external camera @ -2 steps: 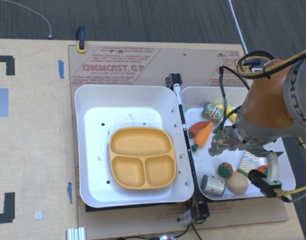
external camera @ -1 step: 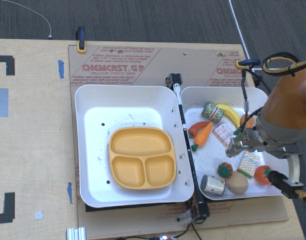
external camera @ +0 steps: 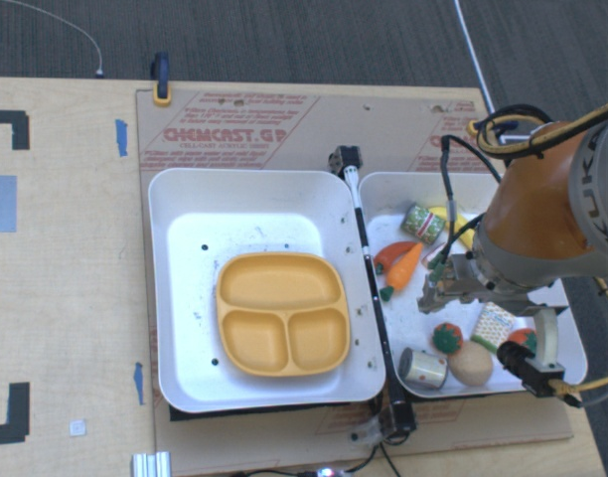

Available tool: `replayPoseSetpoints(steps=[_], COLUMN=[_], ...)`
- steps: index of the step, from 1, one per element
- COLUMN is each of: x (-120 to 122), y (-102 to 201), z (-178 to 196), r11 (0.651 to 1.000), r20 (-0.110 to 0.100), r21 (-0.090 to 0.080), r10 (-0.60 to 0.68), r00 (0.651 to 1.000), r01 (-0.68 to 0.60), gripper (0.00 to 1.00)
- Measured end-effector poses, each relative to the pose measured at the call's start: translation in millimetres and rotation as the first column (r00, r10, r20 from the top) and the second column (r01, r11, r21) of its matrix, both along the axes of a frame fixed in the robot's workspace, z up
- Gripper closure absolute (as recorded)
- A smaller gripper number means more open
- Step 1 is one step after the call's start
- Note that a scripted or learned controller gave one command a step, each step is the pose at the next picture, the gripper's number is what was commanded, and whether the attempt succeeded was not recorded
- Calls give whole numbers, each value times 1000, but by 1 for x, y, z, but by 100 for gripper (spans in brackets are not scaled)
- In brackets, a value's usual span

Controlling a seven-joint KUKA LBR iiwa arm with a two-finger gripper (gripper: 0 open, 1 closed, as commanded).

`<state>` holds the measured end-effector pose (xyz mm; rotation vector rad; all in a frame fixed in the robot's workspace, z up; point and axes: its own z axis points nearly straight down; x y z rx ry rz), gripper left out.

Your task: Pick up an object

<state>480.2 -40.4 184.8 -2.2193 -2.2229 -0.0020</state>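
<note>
The gripper hangs low in the right bin, just beside the carrot and above the green ball; I cannot tell its state. A tan ball, a can lie near. A yellow tray sits in the left bin.

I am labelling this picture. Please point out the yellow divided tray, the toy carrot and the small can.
yellow divided tray (external camera: pixel 280 282): camera view, top compartment.
toy carrot (external camera: pixel 404 265): camera view, orange body.
small can (external camera: pixel 423 369): camera view, its side.
</note>
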Motion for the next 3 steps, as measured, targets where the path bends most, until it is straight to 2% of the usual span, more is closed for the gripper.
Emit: replayPoseSetpoints(steps=[1,2,3], x=[10,0,-1], y=[-69,-4,-65], z=[-15,0,-10], r11=[1000,1000,1000], r20=[1,-1,-1], r21=[-3,0,-2], r10=[-2,0,-2], r00=[1000,1000,1000], r01=[2,0,2], gripper=[100,100,100])
